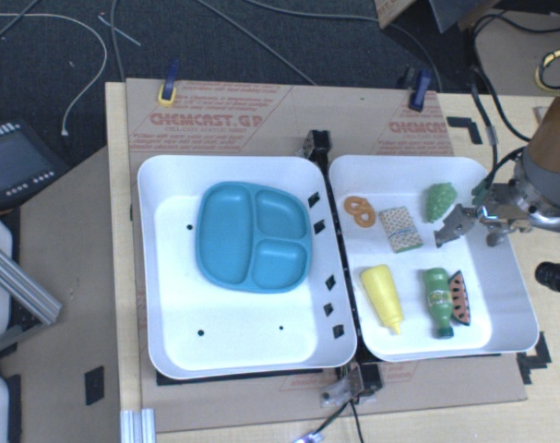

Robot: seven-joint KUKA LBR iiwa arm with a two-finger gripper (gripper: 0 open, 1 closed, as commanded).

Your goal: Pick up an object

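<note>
The right bin (510,330) holds a pretzel (359,210), a speckled square pad (400,228), a green leafy piece (439,200), a yellow bottle (384,295), a green bottle (437,301) and a watermelon slice (458,298). My gripper (470,233) hangs over the bin's right half, just below and right of the leafy piece. It is open, with one dark finger (447,230) toward the left and the other (495,238) toward the right. Only white bin floor shows between them.
A blue divided plate (255,236) lies in the left bin (169,340). A black divider with clips (330,247) runs between the bins. The arm's wrist (549,169) enters over the right bin's rim. Cables trail across the dark floor behind the bench.
</note>
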